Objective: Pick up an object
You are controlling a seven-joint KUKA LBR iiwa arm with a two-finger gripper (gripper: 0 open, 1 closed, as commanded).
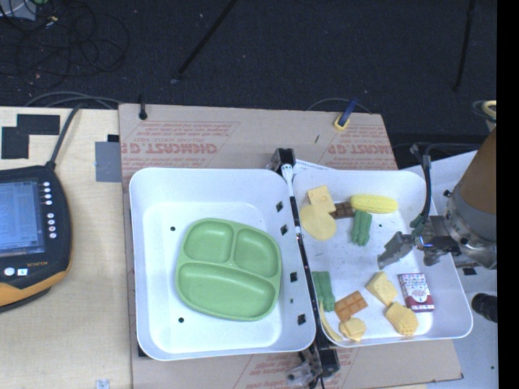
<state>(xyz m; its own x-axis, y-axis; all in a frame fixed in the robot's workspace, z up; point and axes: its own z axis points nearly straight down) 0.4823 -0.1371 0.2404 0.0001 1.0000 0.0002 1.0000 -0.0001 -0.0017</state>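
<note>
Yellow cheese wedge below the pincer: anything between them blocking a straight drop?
Nothing visible does. The pincer hovers over bare bin floor in the right bin, and the yellow cheese wedge lies just below it in view. The red-and-white packet sits close on the wedge's right.

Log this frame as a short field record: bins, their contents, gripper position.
left bin: holds a green divided tray
right bin: scattered toy food, including a yellow corn cob, a green pickle-like piece, a brown waffle piece and a small red-and-white packet
gripper: over the right bin, near its right side
gripper hold: nothing visible between the fingers
</note>
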